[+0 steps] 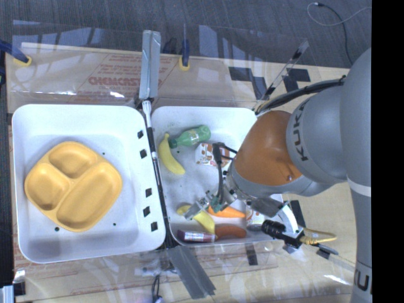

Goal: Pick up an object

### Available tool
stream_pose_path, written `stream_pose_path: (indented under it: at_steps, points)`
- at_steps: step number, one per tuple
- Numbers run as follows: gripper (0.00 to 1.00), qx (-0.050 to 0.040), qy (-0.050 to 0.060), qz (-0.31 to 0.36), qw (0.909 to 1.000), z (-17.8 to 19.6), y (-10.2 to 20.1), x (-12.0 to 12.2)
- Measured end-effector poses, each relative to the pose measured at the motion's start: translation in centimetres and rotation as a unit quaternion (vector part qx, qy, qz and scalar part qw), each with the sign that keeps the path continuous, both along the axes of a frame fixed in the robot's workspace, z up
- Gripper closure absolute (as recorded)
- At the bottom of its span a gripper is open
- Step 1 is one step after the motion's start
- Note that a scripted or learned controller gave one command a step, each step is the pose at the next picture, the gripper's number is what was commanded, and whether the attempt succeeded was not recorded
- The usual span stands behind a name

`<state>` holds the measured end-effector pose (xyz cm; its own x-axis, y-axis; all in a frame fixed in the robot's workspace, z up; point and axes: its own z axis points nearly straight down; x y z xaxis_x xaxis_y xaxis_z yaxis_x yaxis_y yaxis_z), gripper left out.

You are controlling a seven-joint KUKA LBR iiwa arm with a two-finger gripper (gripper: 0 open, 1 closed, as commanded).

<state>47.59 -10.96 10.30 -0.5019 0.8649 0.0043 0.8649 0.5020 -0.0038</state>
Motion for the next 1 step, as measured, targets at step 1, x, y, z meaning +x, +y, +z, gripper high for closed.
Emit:
stream_pose_path:
  at_steps: [1]
  points:
    - [1.0, -0.0002, -0.003, 0.003, 1.0, 1.25, 0.04, 0.33]
